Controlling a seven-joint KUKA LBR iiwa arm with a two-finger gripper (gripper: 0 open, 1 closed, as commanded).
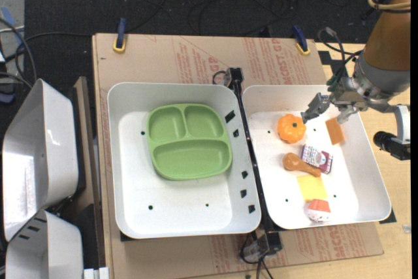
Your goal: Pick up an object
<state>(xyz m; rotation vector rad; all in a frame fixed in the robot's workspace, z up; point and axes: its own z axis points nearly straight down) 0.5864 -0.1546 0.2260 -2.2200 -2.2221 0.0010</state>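
In the right bin [366,160] lie an orange pumpkin-shaped toy [290,129], a small orange-brown block [335,131], a purple and white packet [318,159], a tan drumstick-like piece [299,164], a yellow square [311,188] and a white and red item [318,209]. My gripper [328,112] hangs over the bin's far part, between the pumpkin toy and the block and just above them. Its two fingers stand spread apart with nothing between them.
The left bin [130,193] bears a green divided plate [190,141]. A black divider with clips [245,147] runs between the bins. White containers [39,153] stand off the bench at the left. Cables cross the dark floor behind.
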